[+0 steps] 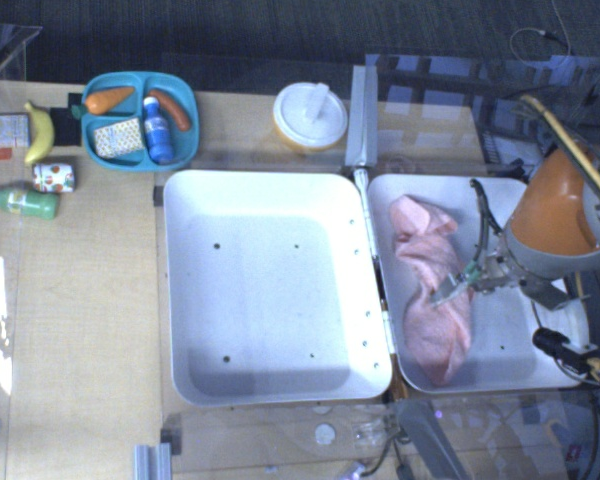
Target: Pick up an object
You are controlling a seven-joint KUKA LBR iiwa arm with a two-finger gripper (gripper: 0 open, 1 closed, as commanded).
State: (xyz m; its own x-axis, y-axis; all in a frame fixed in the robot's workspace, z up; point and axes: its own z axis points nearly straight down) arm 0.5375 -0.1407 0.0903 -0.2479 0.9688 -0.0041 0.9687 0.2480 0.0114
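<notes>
Lying under gripper [446, 294]: pink cloth [432, 286], touching.

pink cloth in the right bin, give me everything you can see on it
The pink cloth is one soft, crumpled piece of fabric, pale pink with folds and creases. It lies stretched from the far part of the right bin to near its front edge, along the bin's left side, resting on the floor. The gripper sits over its middle, fingertips at the fabric; a grip is not evident.
</notes>
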